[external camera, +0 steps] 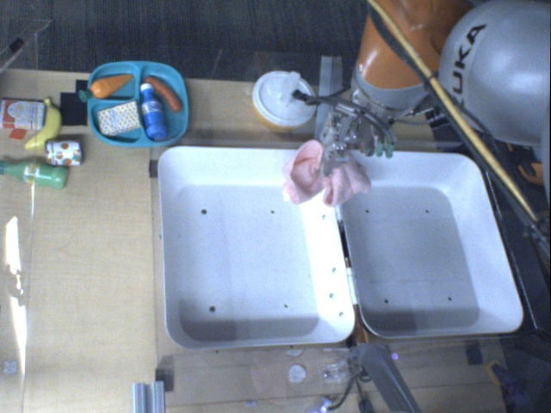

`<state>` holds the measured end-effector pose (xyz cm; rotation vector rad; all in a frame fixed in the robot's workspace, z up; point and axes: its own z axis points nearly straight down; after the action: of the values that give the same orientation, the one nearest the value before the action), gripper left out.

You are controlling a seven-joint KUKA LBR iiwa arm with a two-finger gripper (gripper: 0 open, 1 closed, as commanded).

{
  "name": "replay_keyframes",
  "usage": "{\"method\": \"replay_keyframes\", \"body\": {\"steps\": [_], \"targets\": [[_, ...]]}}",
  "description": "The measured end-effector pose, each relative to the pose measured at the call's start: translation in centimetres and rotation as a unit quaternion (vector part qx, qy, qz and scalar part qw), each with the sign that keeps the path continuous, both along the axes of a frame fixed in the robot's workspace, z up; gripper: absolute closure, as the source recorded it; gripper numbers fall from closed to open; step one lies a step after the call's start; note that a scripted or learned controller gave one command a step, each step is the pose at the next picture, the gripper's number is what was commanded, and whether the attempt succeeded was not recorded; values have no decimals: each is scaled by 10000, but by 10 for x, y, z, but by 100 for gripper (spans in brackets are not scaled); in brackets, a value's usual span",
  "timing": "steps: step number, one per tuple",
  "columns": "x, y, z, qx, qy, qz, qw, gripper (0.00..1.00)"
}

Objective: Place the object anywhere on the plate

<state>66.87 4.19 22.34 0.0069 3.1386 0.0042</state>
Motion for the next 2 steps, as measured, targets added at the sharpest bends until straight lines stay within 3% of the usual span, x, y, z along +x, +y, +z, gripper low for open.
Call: {"method": "replay_keyframes", "body": {"steps": [2], "targets": [[-7,113,-6,0,0,15,10000,100]]}}
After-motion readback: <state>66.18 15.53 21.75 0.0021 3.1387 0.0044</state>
